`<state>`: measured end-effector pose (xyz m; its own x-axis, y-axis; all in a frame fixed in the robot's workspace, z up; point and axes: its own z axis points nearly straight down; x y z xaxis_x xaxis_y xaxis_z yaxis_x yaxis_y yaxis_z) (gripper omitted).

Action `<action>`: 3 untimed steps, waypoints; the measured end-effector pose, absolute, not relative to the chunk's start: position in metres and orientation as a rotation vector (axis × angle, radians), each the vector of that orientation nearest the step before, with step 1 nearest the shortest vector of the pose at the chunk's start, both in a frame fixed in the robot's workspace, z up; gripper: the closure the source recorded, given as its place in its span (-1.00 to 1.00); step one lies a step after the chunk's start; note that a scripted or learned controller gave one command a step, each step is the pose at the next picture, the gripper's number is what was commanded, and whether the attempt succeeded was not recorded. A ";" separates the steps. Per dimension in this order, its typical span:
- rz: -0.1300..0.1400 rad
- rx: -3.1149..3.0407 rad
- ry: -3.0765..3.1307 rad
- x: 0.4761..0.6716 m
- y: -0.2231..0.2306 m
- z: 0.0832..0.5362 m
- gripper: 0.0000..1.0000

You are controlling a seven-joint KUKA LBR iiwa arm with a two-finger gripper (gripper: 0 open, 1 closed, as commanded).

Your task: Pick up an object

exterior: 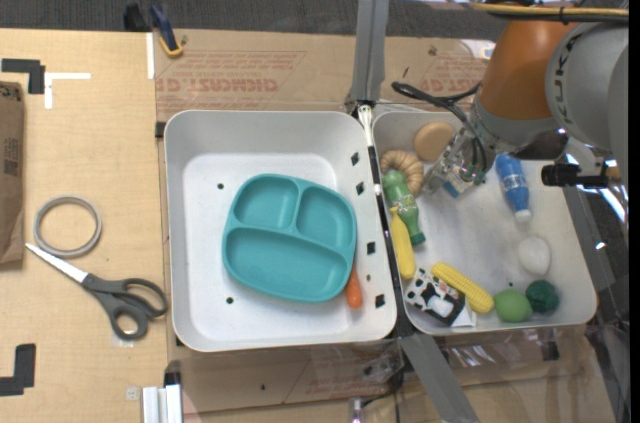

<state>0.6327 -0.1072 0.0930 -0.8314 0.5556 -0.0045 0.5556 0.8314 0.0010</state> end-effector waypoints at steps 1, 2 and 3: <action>-0.001 0.679 3.063 0.591 -0.210 0.093 -1.00; 0.000 0.814 3.029 0.615 -0.222 0.093 -1.00; -0.003 0.809 3.024 0.617 -0.222 0.104 1.00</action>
